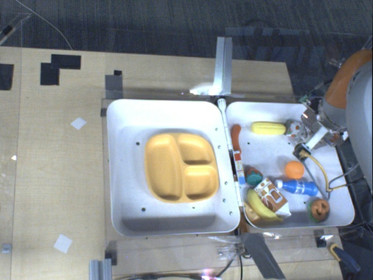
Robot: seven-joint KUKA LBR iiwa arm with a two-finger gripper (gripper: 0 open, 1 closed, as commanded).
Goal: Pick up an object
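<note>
My gripper (299, 139) hangs over the upper right part of the right bin (346, 214), at the end of the grey arm with the orange band (344, 77). Just left of it lies a yellow oblong object (268, 128). An orange ball (295, 170) sits right below the gripper, apart from it. Further toward the front lie a blue bottle (298, 187), a banana (260, 207) with a brown and white carton (271, 195) on it, a teal piece (254, 178) and a brown round object (318, 209). A red sausage (235, 137) lies along the bin's left wall.
The left bin (125, 156) holds a yellow compartment tray (179, 166). A metal post (223, 66) stands behind the seam between the bins. A yellow cable (320, 171) loops from the gripper over the right bin.
</note>
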